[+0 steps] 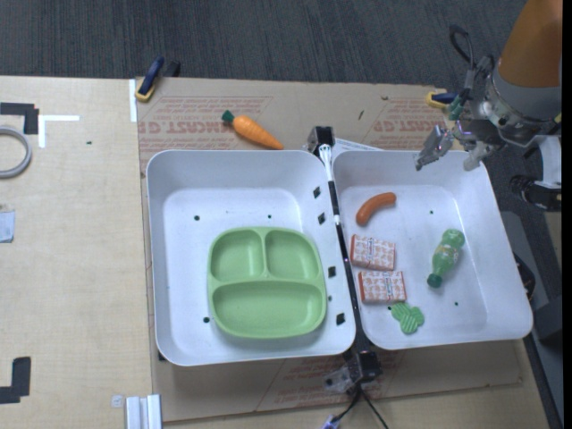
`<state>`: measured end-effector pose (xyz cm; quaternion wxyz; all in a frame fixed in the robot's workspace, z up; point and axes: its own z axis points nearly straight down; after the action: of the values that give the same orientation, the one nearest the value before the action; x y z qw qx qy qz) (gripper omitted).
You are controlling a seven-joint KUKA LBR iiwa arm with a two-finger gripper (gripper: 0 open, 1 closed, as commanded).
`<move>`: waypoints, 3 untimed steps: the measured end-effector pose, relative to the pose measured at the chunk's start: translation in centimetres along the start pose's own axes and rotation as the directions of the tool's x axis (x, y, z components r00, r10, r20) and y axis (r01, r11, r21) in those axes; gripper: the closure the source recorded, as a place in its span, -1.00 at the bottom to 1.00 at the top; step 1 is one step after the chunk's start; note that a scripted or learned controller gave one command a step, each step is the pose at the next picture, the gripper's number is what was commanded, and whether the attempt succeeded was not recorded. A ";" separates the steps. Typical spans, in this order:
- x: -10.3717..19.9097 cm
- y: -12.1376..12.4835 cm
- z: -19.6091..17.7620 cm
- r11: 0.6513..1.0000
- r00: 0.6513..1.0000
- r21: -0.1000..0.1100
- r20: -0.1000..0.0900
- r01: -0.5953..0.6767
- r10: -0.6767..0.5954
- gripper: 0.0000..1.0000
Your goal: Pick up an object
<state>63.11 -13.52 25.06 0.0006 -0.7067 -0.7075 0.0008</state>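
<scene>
Hand [453,153] hangs over the right bin's [500,239] far rim, fingers spread wide, gripping nothing

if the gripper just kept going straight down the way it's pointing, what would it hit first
Probably the bare white floor of the right bin near its far rim. The gripper hangs over that back edge, clear of the orange sausage and the green plastic bottle. Depth is hard to judge from this slanted view.

Red print on the cardboard sheet [375,130] under the bins appears upside down, too blurred to read.
</scene>
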 end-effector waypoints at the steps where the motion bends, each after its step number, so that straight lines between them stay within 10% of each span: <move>1: 4.3 2.8 13.2 0.965 0.965 0.000 0.000 0.264 -0.264 -1.00; 2: 3.7 -0.2 15.7 0.853 0.853 -0.003 0.002 0.522 -0.522 -1.00; 3: 0.6 -10.1 11.2 0.854 0.854 -0.002 0.000 0.521 -0.521 -1.00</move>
<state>52.96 -12.97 13.91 0.0002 -0.4890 -0.8723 0.0000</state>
